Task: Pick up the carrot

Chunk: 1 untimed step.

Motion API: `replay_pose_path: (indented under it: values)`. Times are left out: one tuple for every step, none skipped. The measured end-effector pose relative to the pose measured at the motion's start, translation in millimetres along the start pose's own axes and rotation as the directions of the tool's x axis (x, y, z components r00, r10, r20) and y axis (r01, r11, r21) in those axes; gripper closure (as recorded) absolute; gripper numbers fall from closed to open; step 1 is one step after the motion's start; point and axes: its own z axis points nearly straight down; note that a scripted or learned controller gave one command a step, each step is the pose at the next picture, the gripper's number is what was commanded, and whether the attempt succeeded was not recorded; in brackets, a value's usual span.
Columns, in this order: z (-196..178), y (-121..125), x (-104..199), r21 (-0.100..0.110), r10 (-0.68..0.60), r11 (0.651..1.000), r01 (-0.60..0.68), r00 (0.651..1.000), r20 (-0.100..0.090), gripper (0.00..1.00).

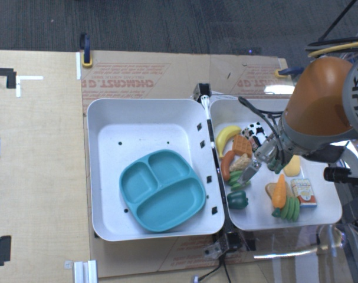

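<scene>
Two white bins are seen side by side on the counter (37,175), which is covered partly by cardboard. In the left bin (102,175) a teal divided tray (162,188) is laid flat, slightly turned, near the middle and front of the bin. Nothing else is seen resting on the tray.

In the right bin (326,214) a cluster of toy foods is gathered. Along its left wall a banana (226,137) is found toward the back, with a red sausage (226,165) just below it and a dark green pepper (237,200) at the front left corner. A black-and-white patterned item (255,131) is set behind the pile, beside an orange block (242,145). The tool (249,173) is lowered over the left part of this pile, just right of the sausage; whether its fingers are spread or pressed together cannot be told, and nothing is visibly pinched between them. The grey arm (320,105) with its orange band is reached in from the right.

Further right, the carrot (279,192) is lying free on the bin floor, apart from the tool, with a green bean pod (288,210) touching its lower end. A pale yellow piece (292,167) and a small carton (303,192) are placed just beside it on the right.
</scene>
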Motion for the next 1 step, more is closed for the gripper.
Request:
replay_pose_path:
  values:
    - [12.3, -7.3, -56.4, 0.002, 0.055, 0.998, -0.055, 0.998, -0.001, 0.00]
